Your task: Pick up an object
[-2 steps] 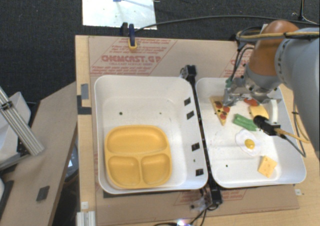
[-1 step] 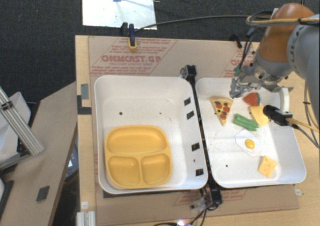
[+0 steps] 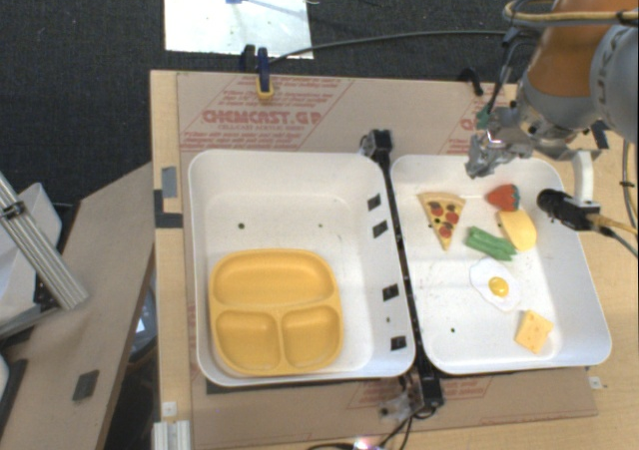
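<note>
Two white bins sat side by side below me in the camera view, and my gripper (image 3: 483, 161) hung over the far edge of the right bin (image 3: 584, 333), above its back wall. Whether my gripper stood apart or together, I could not tell from that slant. Nothing hung in it, so I judged the task barely begun: the reach was made, but the descent, the grasp and the lift were all left.

The nearest thing to me was the pizza slice (image 3: 442, 215), just below and a little toward the left bin. It looked flat, a tan wedge with red and green spots, so I judged it hard to pinch from above. The strawberry (image 3: 504, 197) lay near on the other side, red with a green cap, rounder and likely easier. Beyond it, further toward the front, lay a yellow wedge (image 3: 518, 229) touching a green bean pod (image 3: 489, 242), then a fried egg (image 3: 496, 286), and a cheese cube (image 3: 534, 331) well apart at the front.

The left bin (image 3: 290, 184) held a yellow divided tray (image 3: 278, 311), well apart from me.
</note>
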`<act>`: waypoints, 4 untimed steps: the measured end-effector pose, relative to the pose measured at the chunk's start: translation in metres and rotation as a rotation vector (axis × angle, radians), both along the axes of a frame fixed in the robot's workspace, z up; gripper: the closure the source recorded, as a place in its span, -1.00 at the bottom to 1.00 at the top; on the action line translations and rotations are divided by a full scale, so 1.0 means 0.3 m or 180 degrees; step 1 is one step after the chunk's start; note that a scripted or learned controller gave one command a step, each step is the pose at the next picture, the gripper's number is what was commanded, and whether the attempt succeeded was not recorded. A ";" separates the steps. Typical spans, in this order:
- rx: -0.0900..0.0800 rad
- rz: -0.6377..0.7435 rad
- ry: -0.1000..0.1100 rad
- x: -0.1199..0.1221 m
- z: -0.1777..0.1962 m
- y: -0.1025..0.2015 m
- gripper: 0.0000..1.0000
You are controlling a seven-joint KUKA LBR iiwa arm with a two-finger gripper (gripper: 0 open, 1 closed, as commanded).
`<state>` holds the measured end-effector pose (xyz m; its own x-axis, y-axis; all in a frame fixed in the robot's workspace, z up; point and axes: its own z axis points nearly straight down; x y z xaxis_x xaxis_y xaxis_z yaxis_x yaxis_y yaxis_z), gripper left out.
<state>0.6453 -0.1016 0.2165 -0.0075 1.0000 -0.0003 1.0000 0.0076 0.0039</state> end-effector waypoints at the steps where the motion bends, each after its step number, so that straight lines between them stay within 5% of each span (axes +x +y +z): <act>1: 0.0000 -0.0001 0.0015 0.003 -0.023 0.000 1.00; 4: 0.0006 0.0007 0.0024 -0.122 -0.019 0.514 1.00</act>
<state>0.6088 0.0527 0.2107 -0.0099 0.9999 0.0017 0.9999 0.0099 -0.0038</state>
